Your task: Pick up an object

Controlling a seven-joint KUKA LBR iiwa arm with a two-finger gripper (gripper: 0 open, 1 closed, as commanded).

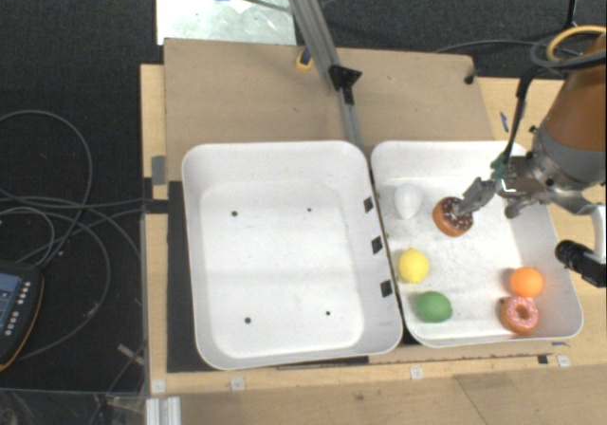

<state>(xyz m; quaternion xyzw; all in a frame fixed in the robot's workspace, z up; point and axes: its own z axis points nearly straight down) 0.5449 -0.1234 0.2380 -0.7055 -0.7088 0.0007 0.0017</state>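
Lying nearest the camera in the right bin (569, 323) are the pink frosted donut (519, 315) at the front right corner and the green ball (434, 306) further left along the front wall. Just behind the pink donut, almost touching it, sits the orange ball (526, 282). The yellow lemon-like fruit (413, 266) rests a little behind the green ball, close to the bin's left wall.

Further back, near the middle of the right bin, lies the chocolate donut (452, 217), brown with a darker iced top. The gripper (465, 208) comes down at a slant from the right, and its dark fingertips meet the donut's upper right edge, overlapping the icing. Whether the fingers are spread, closed, or clamped on the donut is not clear from this angle; the tips merge with the dark icing. The donut appears to rest on the bin floor.

Left of that donut, well apart from the gripper, a small white object (407, 200) stands near the left wall, hard to make out against the white floor.

The left bin (199, 252) lies beside the right one, the two touching along their shared edge. Behind both bins, a grey pole (313, 10) crosses the brown bench (256, 91) at a slant.
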